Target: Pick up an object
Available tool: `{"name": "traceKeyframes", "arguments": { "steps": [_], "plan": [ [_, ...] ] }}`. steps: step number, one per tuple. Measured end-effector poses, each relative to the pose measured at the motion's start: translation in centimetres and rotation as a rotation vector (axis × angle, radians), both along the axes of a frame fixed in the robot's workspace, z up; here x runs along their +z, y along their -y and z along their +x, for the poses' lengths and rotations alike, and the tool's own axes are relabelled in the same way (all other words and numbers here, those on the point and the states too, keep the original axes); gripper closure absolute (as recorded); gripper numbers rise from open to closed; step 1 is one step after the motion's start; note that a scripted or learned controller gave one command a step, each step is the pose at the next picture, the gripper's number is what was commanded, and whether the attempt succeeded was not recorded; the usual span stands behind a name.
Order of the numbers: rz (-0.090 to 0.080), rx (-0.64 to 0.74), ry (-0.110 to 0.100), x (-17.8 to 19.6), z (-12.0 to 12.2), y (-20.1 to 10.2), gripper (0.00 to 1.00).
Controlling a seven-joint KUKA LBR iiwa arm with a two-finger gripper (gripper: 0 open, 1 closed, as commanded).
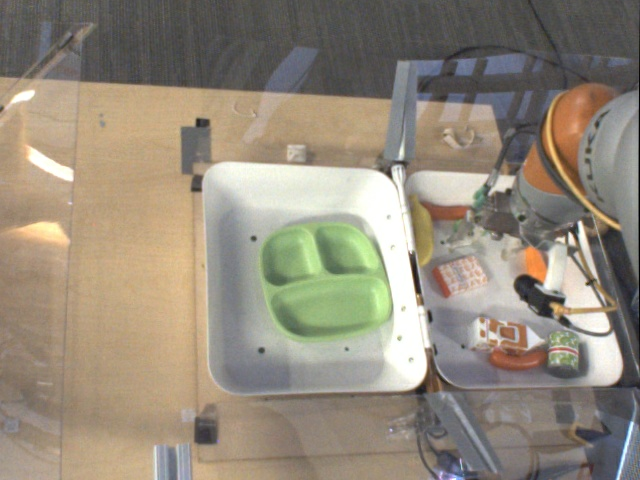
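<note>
tray point(325, 281): light green
bins point(228, 268): white
bench point(120, 268): pale wood
arm point(600, 158): grey, orange band
box point(460, 275): red and white
can point(563, 352): green, red label
banana point(423, 234): yellow

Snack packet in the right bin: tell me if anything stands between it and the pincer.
Nothing visible does. The pincer hangs above the right bin, up and to the right of the snack packet, with bare bin floor between them. The banana lies off to the left, along the bin's wall.
</note>
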State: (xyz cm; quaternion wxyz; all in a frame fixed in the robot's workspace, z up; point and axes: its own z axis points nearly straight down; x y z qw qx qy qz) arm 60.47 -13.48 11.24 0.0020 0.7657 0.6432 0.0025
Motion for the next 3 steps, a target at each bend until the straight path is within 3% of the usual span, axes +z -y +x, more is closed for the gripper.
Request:
{"name": "traceKeyframes", "arguments": {
  "steps": [1,2,3],
  "plan": [
    [0.001,0.077,-0.035,-2.0,5.7,-1.9,0.0],
    [0.018,0.086,-0.041,-2.3,5.9,1.4,0.0],
    [-0.006,0.264,0.012,-2.0,2.1,1.3,0.0]
  ]
}}
